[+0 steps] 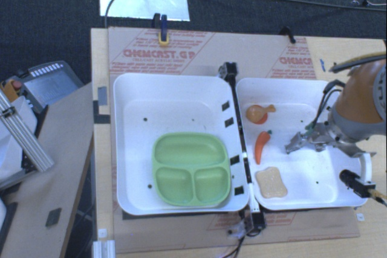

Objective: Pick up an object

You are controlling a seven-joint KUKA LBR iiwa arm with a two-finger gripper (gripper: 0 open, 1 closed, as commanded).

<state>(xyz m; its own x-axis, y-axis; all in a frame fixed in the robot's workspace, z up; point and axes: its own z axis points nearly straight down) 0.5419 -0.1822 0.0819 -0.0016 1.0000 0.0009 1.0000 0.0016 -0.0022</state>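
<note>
Just carrot beside pincer

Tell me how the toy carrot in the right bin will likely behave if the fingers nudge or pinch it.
The carrot is slim and tapered, so it may roll or pivot when nudged. It looks like smooth moulded plastic, probably light, stiff and somewhat slippery.

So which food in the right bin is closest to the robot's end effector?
The carrot. It lies just left of the end effector, while the chicken drumstick and bread slice sit farther off.
</note>
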